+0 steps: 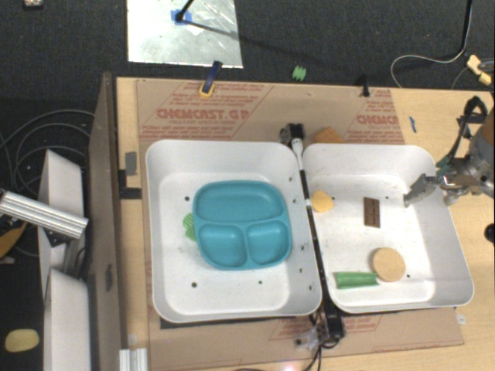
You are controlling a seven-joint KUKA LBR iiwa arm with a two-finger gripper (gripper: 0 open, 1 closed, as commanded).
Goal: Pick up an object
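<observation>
Heads up: grey two-finger gripper [414, 192] hangs over right white bin [445, 238], far right side, probably lining up for pick. Can't tell its state. Likely targets scattered there: brown rectangular block [372, 212] mid-bin, tan round disc [388, 263] near side, green stick [356, 280], yellow round piece [322, 202] left.

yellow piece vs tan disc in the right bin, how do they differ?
The yellow piece is smaller than the tan disc. It is brighter yellow; the disc is duller tan. The yellow piece lies against the bin's left wall near the divider; the tan disc lies toward the front, beside the green stick. Both are roundish and lie in the right bin.
</observation>
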